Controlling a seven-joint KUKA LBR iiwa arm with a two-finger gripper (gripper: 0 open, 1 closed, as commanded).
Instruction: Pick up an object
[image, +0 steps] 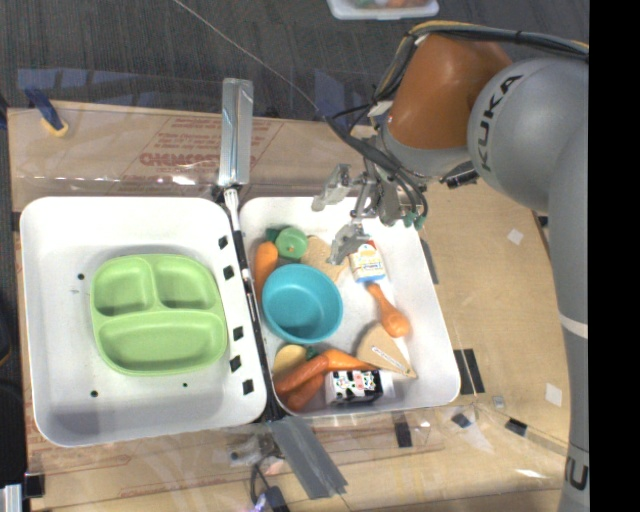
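A: Where's the gripper (352, 215)?

B: Over the back of the right bin (437, 300), fingers spread, nothing between them. A small carton (367, 262) lies just below, beside the blue bowl (302, 301).

A: Best approach?

B: I'd drop straight onto the carton, straddling its narrow sides, clear of the bowl rim and the carrot (391, 314)

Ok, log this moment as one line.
arm: over right bin | pincer: above small carton, holding nothing visible | left bin: green tray
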